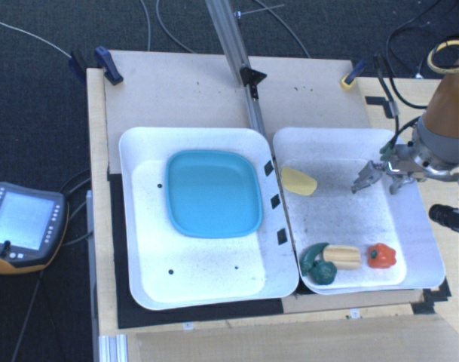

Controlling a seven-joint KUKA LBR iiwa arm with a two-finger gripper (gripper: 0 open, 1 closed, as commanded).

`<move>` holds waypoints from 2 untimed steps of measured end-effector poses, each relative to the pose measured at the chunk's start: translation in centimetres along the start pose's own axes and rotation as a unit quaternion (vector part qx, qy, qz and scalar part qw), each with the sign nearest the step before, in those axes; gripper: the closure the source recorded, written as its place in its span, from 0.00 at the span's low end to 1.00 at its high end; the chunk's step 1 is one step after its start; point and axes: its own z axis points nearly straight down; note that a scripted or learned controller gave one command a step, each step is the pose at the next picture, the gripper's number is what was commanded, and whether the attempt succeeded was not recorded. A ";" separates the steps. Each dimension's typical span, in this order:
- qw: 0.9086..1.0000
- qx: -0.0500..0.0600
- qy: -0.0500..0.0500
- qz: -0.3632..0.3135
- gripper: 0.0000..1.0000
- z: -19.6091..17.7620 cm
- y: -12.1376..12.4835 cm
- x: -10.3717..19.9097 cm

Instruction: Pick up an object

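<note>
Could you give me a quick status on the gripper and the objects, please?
Gripper open over right bin, holding nothing. Yellow piece to its left; tomato along the near edge. Nothing in the way.

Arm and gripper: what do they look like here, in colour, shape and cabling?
The arm enters from the right with a rounded orange-tan band above a pale grey wrist ring. Black cables loop past its upper side. The gripper is a small grey metal piece with two thin, dark-tipped fingers and a greenish spot near its base. No lettering is legible.

lab | teach pendant (22,226) | floor cables (176,6) | clamped bench (214,89)
</note>
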 end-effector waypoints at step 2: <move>1.000 -0.002 -0.001 0.000 1.00 4.6 0.8 -0.3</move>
